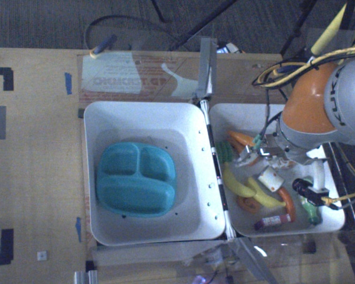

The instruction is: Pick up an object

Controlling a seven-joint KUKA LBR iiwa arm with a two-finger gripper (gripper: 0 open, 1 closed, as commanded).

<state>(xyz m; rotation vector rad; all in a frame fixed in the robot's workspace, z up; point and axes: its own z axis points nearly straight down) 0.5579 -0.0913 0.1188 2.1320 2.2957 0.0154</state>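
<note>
My gripper (265, 165) hangs low in the right bin (334, 220), under the grey and orange arm (310, 108). Directly below it lie two yellow bananas (239, 185), an orange carrot-like piece (241, 139) and a green item (225, 152). A small white block (271, 180) shows at the gripper's lower end; I cannot say whether it is part of the gripper or a loose object. A dark red marker (272, 220), an orange-red piece (287, 201) and a green bottle (309, 209) lie near the bin's front.
The left bin (106, 120) holds a teal divided plate (136, 179). A metal divider (216, 170) separates the two bins. Yellow and black cables (284, 70) run behind the arm. A black connector (307, 189) sits at the gripper's right.
</note>
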